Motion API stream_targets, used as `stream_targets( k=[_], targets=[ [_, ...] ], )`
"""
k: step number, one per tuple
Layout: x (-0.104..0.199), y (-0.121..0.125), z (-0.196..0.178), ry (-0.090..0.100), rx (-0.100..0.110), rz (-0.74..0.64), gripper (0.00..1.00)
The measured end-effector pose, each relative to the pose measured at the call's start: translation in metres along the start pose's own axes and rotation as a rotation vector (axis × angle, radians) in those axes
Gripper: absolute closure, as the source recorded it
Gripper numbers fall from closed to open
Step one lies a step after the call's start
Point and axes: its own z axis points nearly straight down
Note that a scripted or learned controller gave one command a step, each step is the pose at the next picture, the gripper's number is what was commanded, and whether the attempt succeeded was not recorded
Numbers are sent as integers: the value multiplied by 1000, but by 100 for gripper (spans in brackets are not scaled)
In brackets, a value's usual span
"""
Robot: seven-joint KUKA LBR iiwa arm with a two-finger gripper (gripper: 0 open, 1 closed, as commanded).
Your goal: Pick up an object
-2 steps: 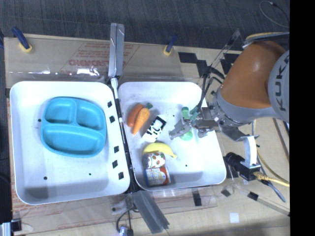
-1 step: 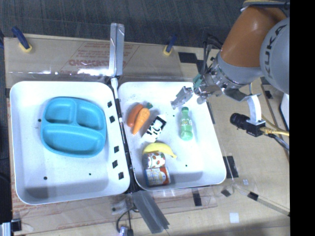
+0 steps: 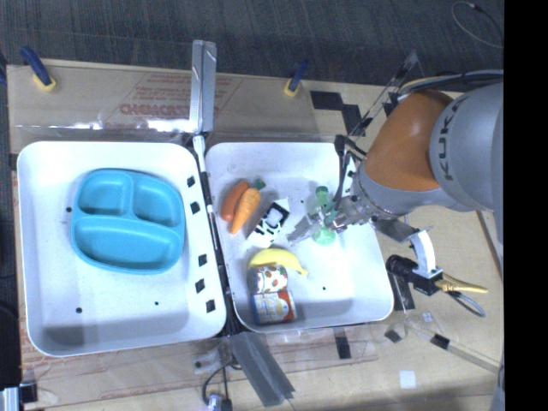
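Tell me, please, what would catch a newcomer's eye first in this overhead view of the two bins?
The bright blue divided tray in the left bin stands out most. In the right bin, two orange carrots lie at the upper left, with a yellow banana and a printed can below them. The arm's orange band looms at the right, with its gripper low over a small green object.

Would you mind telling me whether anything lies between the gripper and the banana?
Nothing visible does. The gripper hangs beside a green object, and bare white bin floor separates it from the banana.
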Motion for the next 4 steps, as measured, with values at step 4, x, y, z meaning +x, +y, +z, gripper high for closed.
stream_targets(
  k=[4],
  targets=[
    [-49, 74, 74, 20, 1, 86, 0]
  ],
)
